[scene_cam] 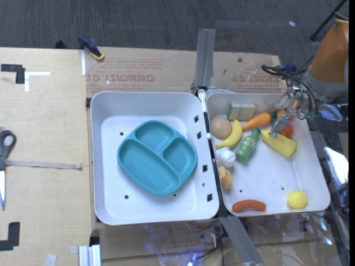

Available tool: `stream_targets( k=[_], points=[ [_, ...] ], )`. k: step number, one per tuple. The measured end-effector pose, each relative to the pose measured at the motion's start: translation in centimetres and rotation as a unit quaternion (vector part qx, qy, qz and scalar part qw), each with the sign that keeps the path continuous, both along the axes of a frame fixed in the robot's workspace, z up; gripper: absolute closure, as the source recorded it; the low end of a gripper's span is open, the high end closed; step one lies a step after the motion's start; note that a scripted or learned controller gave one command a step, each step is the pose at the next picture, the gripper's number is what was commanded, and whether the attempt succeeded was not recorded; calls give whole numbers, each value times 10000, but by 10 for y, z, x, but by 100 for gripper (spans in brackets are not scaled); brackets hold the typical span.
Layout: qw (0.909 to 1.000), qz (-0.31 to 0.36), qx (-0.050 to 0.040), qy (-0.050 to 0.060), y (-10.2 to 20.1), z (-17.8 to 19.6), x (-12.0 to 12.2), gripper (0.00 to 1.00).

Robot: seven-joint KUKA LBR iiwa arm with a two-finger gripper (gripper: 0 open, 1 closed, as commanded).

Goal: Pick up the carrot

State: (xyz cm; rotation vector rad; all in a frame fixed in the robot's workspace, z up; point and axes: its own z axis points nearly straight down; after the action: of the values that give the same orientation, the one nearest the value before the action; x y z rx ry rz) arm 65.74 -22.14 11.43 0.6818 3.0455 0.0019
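You are looking down on a table (39,148) carrying two white bins: the left bin (105,115) is holding a blue divided plate (157,157) at the centre of the frame, and the right bin (310,165) is holding the food items. The arm (331,54) is reaching in from the upper right, and its jaws (282,122) are hanging low over the upper part of the right bin, close above a yellow block (280,143). How far the jaws are parted you cannot tell from here, and nothing is showing between them. The carrot (257,121) is lying just to the left of the jaws, near the bin's upper edge, below a corn cob (242,111) and beside a banana (233,135). Its long axis is running across the frame, tilting slightly up toward the right, so its right end is pointing at the jaws. The coming move is likely calling for a short shift leftward, with the jaws straddling that axis.
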Motion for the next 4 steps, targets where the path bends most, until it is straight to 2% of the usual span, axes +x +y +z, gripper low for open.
stream_targets(
  k=[1, 2, 3, 4],
  points=[
    [9999, -113, -1, 37, 19, -17, -17, 0],
    [9864, -1643, 38, 66, 2, -20, -6, 0],
    [9886, -1503, 27, 77, 47, -21, -27, 0],
    [9760, -2178, 31, 67, 61, -20, -4, 0]
  ],
)
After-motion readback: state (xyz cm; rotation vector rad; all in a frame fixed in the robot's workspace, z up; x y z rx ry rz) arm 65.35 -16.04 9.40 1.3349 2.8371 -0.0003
